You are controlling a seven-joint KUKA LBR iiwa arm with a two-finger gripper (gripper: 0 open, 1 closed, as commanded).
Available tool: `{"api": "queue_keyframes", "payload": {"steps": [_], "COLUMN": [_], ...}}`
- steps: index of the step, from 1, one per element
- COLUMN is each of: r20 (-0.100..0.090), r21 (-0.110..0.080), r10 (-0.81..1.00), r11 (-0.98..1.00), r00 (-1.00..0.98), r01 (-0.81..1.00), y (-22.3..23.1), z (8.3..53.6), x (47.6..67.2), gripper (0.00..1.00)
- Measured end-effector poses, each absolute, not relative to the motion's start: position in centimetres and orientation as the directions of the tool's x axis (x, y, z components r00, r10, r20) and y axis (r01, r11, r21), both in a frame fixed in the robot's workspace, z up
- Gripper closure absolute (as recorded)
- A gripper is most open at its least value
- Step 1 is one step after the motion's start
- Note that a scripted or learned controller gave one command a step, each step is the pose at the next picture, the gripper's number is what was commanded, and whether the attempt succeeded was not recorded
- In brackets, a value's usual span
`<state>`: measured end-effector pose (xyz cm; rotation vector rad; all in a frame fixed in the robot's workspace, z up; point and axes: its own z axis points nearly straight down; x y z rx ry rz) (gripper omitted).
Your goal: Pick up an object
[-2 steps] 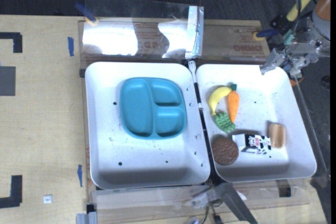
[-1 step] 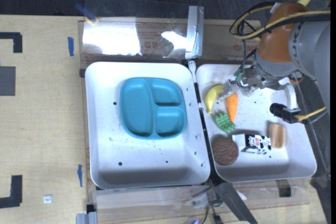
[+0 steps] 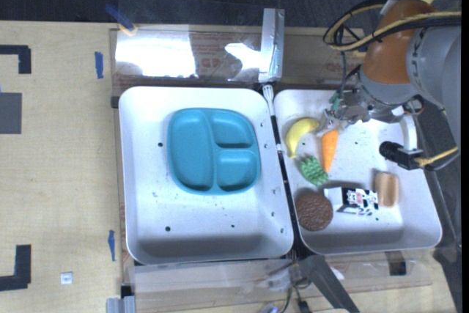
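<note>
The right bin (image 3: 410,231) holds a yellow banana (image 3: 299,134), an orange carrot (image 3: 329,149), a green leafy toy (image 3: 314,170), a round brown cookie (image 3: 314,210), a black-and-white carton (image 3: 357,199) and a tan bread roll (image 3: 385,188). My gripper (image 3: 341,113) hangs low over the bin's back part, right at the carrot's upper end and just right of the banana. The wrist hides its tip. Whether it touches the carrot I cannot tell.
The left bin (image 3: 146,216) carries a blue divided plate (image 3: 214,149). A shiny clear panel (image 3: 190,48) stands behind it. The grey arm with its orange band (image 3: 392,48) and cables crosses the right bin's back right corner.
</note>
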<state>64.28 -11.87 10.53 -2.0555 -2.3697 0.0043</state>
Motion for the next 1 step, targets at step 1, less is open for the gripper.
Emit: {"api": "queue_keyframes", "payload": {"steps": [1], "r20": [0.002], "r21": [0.003], "r10": [0.987], "r11": [0.16], "r00": [-0.16], "r01": [0.987], "y": [-0.3], "z": [18.56], "x": [64.63], "gripper": [1.0]}}
